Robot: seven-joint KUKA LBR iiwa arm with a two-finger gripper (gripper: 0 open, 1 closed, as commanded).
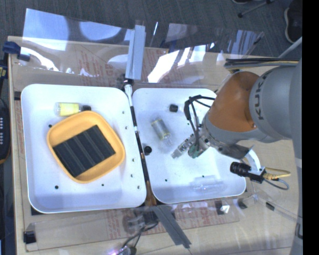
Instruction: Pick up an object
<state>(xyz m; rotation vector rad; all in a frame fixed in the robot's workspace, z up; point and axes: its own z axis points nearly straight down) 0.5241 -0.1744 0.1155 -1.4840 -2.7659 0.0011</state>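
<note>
The small clear cylinder (pixel 160 128), lying in the right bin (pixel 165 190), looks light, rigid and slippery, best pinched across its middle, while the claw (pixel 186 150) hovers just beside it, its opening impossible to tell.

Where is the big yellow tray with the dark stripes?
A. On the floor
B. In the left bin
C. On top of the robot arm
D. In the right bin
B. The yellow tray lies inside the left bin, with a small yellow tube just above it.
</note>
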